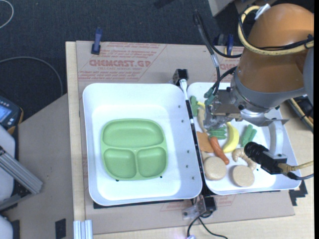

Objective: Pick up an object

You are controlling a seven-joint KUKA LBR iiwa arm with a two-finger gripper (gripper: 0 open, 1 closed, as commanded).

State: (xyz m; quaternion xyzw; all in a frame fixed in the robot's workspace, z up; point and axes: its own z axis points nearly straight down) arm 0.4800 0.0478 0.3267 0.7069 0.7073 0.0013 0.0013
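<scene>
Over the right bin, the gripper hangs low above a pile of toy food, near a yellow banana and an orange carrot, though its grip cannot be told, while a green divided plate lies in the left bin.

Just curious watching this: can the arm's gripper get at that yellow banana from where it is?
Probably yes. The gripper hangs just left of the banana, which lies uncovered among other toy foods in the right bin.
</scene>
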